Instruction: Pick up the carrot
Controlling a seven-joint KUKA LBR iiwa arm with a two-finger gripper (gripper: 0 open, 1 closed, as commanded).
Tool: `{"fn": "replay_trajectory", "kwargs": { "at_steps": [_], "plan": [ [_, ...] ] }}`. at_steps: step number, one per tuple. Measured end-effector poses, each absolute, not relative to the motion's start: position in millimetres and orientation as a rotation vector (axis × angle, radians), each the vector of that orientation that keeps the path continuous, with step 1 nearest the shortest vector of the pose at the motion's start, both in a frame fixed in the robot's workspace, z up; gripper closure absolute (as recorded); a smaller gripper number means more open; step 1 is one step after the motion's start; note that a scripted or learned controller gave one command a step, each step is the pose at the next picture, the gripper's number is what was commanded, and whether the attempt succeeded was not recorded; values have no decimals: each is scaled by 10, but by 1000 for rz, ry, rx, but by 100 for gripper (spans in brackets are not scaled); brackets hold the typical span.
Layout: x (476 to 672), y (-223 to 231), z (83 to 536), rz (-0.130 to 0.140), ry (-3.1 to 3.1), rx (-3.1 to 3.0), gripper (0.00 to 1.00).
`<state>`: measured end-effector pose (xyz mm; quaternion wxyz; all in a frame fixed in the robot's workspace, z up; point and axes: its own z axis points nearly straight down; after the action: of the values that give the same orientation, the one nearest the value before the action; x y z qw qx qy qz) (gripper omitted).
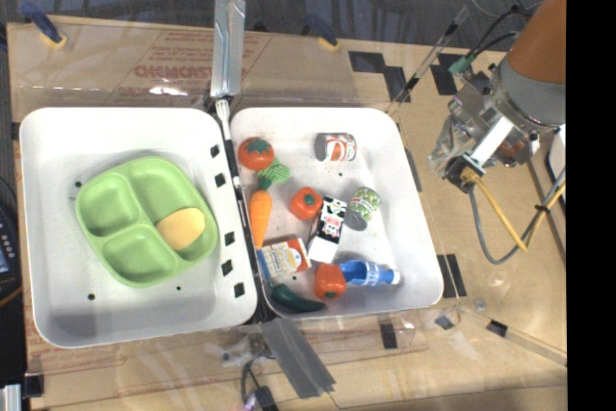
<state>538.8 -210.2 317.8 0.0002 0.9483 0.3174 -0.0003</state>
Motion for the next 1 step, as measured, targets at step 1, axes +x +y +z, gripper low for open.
{"fn": "replay_trajectory", "kwargs": {
  "at_steps": [1],
  "plan": [
    [5285, -1380, 2049, -13, 999, 2984, 100]
  ]
}}
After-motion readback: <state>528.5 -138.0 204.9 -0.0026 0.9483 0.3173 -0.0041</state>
